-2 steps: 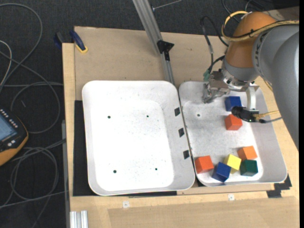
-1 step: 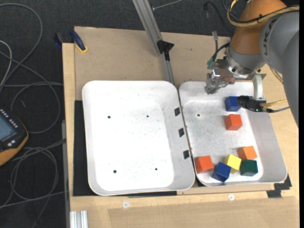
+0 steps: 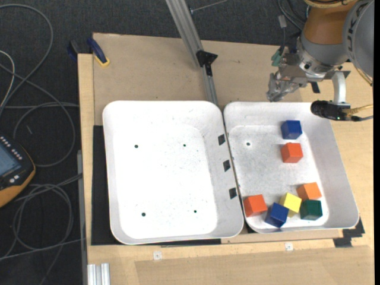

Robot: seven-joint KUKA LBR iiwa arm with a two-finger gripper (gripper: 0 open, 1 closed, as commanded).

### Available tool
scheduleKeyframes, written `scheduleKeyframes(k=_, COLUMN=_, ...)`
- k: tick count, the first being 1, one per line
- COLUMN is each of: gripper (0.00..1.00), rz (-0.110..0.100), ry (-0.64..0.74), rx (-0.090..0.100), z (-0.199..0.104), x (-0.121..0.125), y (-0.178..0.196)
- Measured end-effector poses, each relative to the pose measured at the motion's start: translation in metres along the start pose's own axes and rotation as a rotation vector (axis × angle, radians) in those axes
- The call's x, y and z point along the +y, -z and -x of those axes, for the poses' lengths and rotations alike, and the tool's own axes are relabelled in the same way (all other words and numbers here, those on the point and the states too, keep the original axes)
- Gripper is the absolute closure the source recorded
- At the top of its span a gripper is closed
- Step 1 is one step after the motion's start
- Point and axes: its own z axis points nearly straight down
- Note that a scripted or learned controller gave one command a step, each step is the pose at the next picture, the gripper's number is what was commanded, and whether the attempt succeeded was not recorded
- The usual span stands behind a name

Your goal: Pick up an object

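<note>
The left bin lies bare at frame centre; the right bin holds seven cubes, a blue cube nearest its upper rim. At upper right, the tool hovers over the counter, carrying nothing, its spread unclear. Descending squarely over the isolated blue cube looks wisest.

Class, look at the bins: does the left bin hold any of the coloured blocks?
No, the blocks, such as the yellow block, all lie in the right bin.

Right bin: near edge crowded with five cubes, touching or nearly so. Blue cube and orange cube stand apart mid-bin, open floor leftward. Left bin unobstructed.
</note>
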Motion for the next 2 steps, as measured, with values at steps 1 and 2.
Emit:
scheduleKeyframes(k=1, gripper=1.0, rz=-0.006, ry=0.0, rx=0.001, z=0.0, x=0.001, y=0.013)
scheduleKeyframes(k=2, gripper=1.0, rz=-0.013, ry=0.004, rx=0.004, z=-0.055, x=-0.026, y=0.005)
